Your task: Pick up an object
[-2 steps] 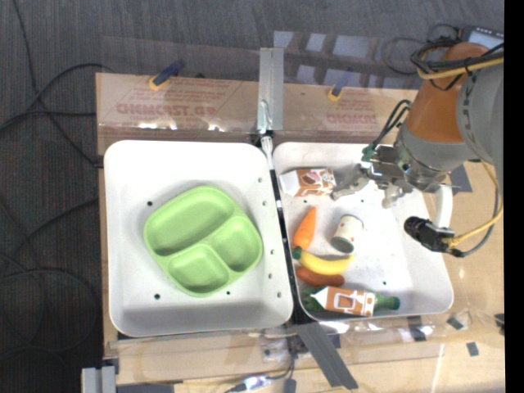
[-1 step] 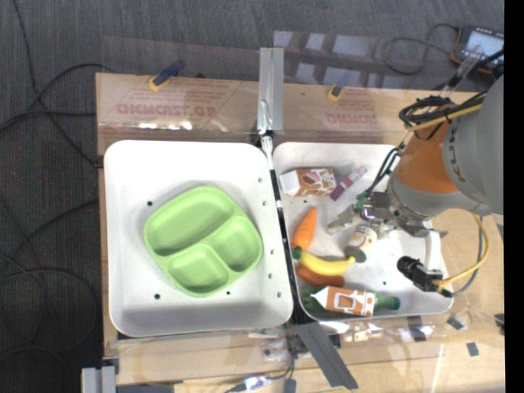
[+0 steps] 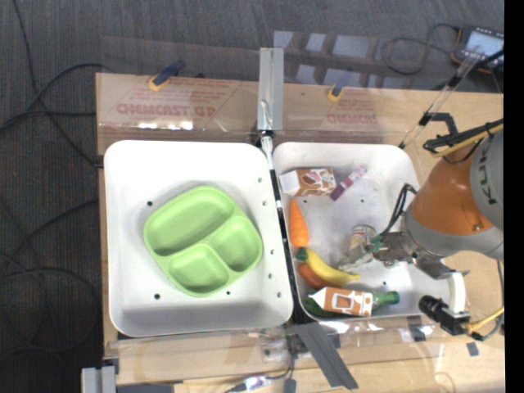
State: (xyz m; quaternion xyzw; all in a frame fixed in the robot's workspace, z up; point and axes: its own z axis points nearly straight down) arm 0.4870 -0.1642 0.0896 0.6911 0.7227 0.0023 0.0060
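Camera view: jaws (image 3: 360,250), state unclear, over open floor mid right bin (image 3: 385,158), banana (image 3: 327,268) beside.

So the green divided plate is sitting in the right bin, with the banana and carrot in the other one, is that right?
Not quite: the camera view shows the green divided plate in the left bin. The banana and carrot are indeed in the other one, the right bin.

Dark grey ribbed carpet (image 3: 123,23) strewn with black cables (image 3: 33,137), around a pale wooden bench (image 3: 205,105).
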